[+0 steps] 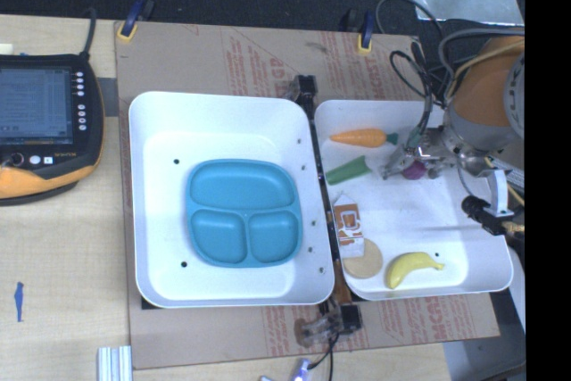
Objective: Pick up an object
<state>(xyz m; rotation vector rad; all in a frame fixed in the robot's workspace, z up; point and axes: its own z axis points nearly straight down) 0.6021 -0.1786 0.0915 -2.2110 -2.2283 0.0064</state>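
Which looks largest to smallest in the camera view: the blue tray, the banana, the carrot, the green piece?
1. Blue tray, by far the largest.
2. Carrot and banana: they look about equal, so I do not rank them.
3. Green piece, slightly smaller, though the difference is small.
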